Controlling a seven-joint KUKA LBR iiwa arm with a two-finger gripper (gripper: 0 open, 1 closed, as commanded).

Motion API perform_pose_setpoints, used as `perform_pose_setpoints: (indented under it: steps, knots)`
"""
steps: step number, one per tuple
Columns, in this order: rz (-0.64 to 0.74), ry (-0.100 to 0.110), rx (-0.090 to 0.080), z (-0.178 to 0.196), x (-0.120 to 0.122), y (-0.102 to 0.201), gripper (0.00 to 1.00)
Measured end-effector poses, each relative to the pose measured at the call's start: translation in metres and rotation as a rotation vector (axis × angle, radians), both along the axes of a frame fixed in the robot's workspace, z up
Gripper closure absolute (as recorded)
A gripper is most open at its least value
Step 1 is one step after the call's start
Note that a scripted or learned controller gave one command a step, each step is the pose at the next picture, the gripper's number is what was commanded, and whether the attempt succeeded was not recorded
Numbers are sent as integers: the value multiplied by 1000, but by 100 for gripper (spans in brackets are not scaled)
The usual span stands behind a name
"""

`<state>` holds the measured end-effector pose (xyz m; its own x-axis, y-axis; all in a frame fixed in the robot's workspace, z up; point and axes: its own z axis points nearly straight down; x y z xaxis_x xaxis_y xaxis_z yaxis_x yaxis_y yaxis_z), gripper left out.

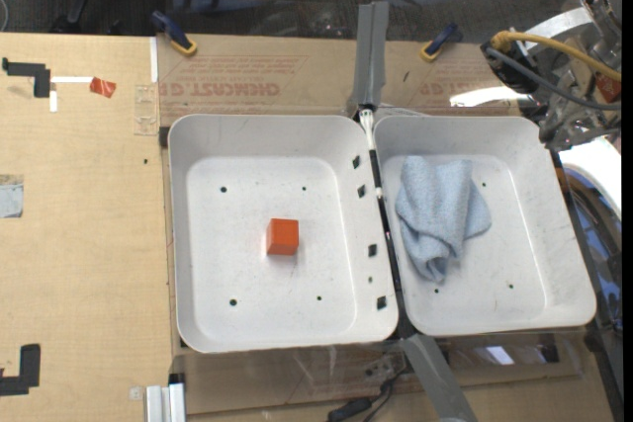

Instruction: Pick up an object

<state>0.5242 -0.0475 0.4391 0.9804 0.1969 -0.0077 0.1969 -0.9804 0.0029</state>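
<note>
From my seat the arm (584, 44) is mostly lost — it's chopped off by the frame's right edge up past the right bin (554, 311), so all I get is a tangle of cables and a yellow hose, and I can't pick out the gripper's fingers at all. The right bin's far right rim runs under that clutter. The blue-grey cloth (442, 212) in that bin is bunched up, so whatever's under its folds is hidden. Left of the left bin (198, 311), small grey and black bits get cut off at the frame's left edge — can't tell what they are.
</note>
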Motion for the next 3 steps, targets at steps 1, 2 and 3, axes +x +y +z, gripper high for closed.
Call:
perform_pose_setpoints:
  steps: [1,2,3]
  knots:
    - [4,2,0,-43,-44,-12,100]
    - [8,3,2,-121,-31,-41,100]
    - [4,1,1,-129,-16,27,100]
